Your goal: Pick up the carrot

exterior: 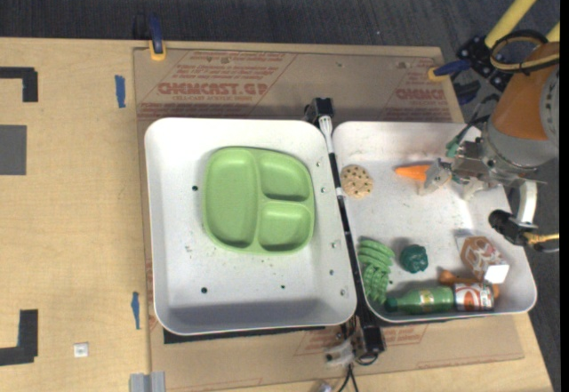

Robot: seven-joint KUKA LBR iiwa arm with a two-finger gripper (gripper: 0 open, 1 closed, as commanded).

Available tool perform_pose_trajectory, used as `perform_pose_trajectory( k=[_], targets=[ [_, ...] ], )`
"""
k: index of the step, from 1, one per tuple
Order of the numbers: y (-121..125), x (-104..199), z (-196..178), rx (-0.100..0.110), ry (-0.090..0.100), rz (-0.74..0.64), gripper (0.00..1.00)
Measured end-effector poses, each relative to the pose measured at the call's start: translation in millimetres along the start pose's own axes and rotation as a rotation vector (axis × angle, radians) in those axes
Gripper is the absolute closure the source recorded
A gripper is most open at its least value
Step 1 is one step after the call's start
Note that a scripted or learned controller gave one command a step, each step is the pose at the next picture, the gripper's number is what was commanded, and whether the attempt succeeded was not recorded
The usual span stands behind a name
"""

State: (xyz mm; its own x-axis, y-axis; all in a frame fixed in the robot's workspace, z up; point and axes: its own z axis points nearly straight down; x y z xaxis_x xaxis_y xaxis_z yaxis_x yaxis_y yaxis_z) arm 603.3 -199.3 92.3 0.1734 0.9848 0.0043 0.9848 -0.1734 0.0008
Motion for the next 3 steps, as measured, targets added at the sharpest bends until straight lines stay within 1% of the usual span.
perform_pose_trajectory(
  k=[1, 2, 3],
  targets=[
    [44.5, 57.9, 3.7, 0.009, -0.007, -0.022, 0.0],
    [41.7, 56.8, -4.6, 0.026, -0.008, -0.022, 1.0],
    [44.4, 58.4, -6.7, 0.013, -0.006, -0.022, 0.0]
  ],
)
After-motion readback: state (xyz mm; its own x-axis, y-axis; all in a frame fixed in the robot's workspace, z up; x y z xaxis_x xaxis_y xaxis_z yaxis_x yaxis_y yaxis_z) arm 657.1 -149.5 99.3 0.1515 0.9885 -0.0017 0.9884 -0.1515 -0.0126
